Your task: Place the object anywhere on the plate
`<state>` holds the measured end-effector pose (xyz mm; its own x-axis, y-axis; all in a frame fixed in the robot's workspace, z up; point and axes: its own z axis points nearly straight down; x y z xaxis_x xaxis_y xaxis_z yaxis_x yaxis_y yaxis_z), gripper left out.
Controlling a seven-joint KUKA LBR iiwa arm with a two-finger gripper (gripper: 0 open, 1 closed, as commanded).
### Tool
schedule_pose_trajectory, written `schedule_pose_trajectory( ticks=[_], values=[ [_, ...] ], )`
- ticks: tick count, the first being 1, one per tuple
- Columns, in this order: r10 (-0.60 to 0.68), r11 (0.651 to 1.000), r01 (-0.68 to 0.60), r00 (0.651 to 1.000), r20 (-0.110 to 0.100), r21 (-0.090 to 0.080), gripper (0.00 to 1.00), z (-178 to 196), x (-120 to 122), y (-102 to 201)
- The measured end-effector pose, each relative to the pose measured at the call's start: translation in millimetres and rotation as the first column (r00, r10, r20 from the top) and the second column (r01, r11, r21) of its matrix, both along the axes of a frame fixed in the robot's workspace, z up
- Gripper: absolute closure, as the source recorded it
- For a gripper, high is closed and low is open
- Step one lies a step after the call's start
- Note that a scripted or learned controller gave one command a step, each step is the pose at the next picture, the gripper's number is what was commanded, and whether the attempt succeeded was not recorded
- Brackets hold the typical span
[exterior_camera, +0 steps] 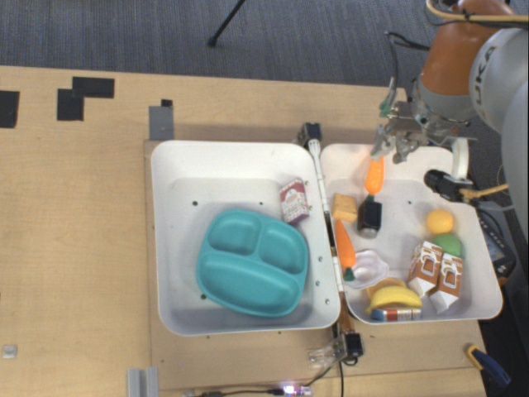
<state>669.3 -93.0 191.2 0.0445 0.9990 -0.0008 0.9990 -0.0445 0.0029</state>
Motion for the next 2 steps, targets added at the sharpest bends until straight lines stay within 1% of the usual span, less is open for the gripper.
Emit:
schedule_pose_trajectory(
  ticks=[1,2],
  values=[
    [0.015,1.0,-0.015,1.0,-0.002,0.002,1.0,-7,-13,66],
    [-0.054,0.999,0.054,0.999,-0.002,0.002,1.0,7,-53,122]
  ],
)
